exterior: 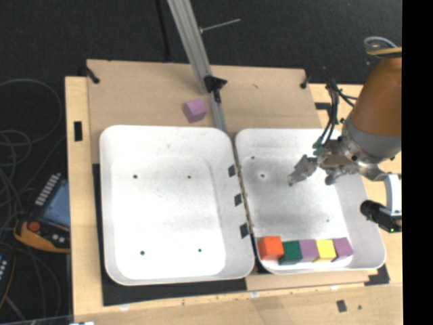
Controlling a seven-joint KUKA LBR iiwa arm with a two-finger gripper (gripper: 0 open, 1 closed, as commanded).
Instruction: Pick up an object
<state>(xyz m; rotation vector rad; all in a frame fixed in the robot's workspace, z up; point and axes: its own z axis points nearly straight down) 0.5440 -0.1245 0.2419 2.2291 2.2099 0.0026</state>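
Along the front wall of the right bin lies a row of small blocks: an orange block, a green block, a purple block, a yellow block and another purple block. My gripper hovers over the middle of the right bin, well behind that row. Its two fingers are spread apart with nothing between them. The grey arm with its orange band comes in from the right.
A lone purple cube sits on the wooden bench behind the left bin. A slanted metal rail rises from between the bins at the back. Cables and a handheld pendant lie off the bench at the left.
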